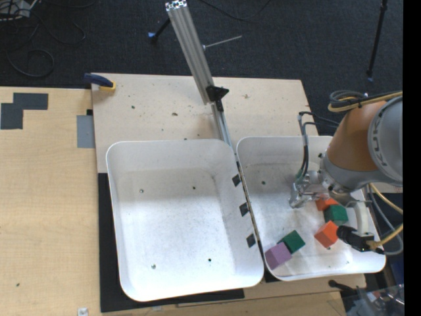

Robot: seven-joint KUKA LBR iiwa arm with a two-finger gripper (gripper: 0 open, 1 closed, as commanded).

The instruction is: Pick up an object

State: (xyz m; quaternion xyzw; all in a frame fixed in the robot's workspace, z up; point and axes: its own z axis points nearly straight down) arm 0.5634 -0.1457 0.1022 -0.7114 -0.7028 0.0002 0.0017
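the grey arm (368, 143) with its orange band comes in from the right and hangs over the right bin (276, 157), covering that bin's far right corner and part of its right wall. the gripper (301, 195) sits low inside the bin, a small metallic cluster near the middle of the floor; it is too small and blurred to make out, so i cannot tell whether the jaws are released or clenched, and nothing can be seen between them.

just right of the gripper, tucked under the wrist, an orange block (323, 204) is only partly visible, with a green block (337, 213) touching or just beside it. nearer, a second orange block (327, 234) lies by the right wall. toward the near left of the same bin a dark green block (293, 241) and a purple block (277, 255) lie just beside each other, whether touching is hard to say.

the left bin (131, 157) shows a speckled white floor. a slanted metal bar (192, 51) runs from the far side down to the gap between the bins. the bench (151, 104) carries a small blue and yellow clamp (99, 81) at its far left corner.
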